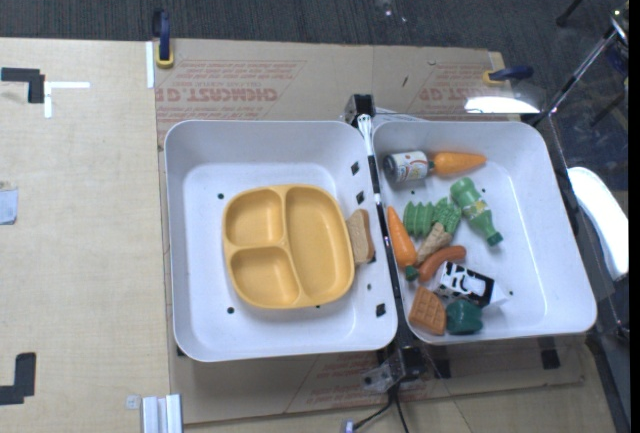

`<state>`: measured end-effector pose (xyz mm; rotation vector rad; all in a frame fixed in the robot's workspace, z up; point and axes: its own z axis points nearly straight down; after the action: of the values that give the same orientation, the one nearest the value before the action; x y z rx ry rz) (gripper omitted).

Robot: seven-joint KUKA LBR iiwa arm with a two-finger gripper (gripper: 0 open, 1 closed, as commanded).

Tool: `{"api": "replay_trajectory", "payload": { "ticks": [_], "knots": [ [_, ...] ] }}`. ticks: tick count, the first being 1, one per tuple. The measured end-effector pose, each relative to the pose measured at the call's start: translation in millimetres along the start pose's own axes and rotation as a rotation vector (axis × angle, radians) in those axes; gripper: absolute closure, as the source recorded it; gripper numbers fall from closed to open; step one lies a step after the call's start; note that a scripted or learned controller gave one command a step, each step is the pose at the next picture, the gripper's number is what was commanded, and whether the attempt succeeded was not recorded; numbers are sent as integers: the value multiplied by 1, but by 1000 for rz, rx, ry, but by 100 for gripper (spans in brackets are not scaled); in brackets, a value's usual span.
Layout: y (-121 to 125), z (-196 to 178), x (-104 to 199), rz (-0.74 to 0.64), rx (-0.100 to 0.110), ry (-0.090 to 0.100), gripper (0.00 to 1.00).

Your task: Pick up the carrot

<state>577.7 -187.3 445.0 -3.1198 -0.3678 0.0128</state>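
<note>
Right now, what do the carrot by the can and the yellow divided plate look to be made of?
The carrot looks like moulded plastic: even orange colour, smooth and faintly glossy, though rubber can't be ruled out. The yellow divided plate also looks like hard plastic, with a uniform colour, rounded moulded ridges and a soft sheen. The can beside the carrot is too small to judge.

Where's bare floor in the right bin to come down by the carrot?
Right bin: bare along the right wall, right of the green bottle, and the front right corner. Crowded on the left: carrot lies against the divider among toys, second carrot by the can.
</note>
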Motion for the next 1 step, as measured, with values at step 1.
{"api": "replay_trajectory", "payload": {
  "ticks": [1],
  "knots": [
    [0, 0, 0, 1, 1, -1, 0]
  ]
}}
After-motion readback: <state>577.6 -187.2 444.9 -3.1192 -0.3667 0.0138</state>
